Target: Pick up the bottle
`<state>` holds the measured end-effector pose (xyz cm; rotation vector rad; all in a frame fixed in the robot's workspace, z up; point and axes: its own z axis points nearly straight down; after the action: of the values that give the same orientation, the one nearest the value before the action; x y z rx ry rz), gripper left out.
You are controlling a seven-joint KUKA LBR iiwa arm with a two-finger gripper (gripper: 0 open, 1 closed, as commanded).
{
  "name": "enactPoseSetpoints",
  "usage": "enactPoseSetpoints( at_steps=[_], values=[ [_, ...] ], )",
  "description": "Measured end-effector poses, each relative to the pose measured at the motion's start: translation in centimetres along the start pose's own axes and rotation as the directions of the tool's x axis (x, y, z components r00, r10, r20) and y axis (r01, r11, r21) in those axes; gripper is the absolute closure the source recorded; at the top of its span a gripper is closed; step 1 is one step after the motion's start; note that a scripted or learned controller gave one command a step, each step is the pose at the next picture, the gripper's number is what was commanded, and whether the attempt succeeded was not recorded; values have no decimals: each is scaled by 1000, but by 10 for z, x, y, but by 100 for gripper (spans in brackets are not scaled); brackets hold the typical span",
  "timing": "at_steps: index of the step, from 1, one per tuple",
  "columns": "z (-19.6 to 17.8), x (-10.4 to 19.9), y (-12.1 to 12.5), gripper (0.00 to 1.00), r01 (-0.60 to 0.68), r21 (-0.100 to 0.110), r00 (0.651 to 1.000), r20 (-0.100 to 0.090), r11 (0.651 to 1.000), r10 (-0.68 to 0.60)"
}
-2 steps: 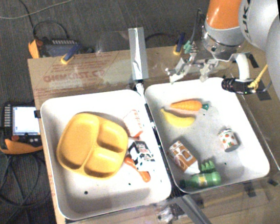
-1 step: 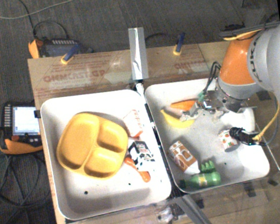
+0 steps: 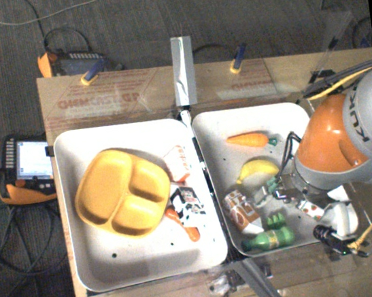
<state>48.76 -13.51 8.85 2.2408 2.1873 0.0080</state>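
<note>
The green bottle (image 3: 270,239) lies on its side at the near edge of the right bin (image 3: 302,109), long axis running left to right along the front wall, cap end apparently toward the left. It sits just down and to the left of the gripper (image 3: 278,190), and whether that pincer is open or closed I cannot tell, the orange wrist covers too much. Tight quarters here: the front rim hugs one flank of the bottle, a small green item (image 3: 275,220) presses in right behind it, and a brown snack packet (image 3: 241,211) stands close at the left. Further back, a banana (image 3: 257,168), then a carrot (image 3: 248,140) near the far wall. Across the divider, the left bin (image 3: 87,275) carries a yellow divided plate (image 3: 123,190).
</note>
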Motion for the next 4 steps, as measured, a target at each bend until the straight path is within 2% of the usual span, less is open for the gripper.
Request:
enactPoseSetpoints(
  at_steps=[1,2,3,4],
  values=[
    [-7,-2,2,100,-2,-3,1000,3,1000,2],
    [-79,-2,-2,100,180,15,984,-9,984,-180],
    [-79,-2,-3,0,180,15,984,-9,984,-179],
    [-36,24,-2,0,-165,9,986,-3,986,165]
  ],
)
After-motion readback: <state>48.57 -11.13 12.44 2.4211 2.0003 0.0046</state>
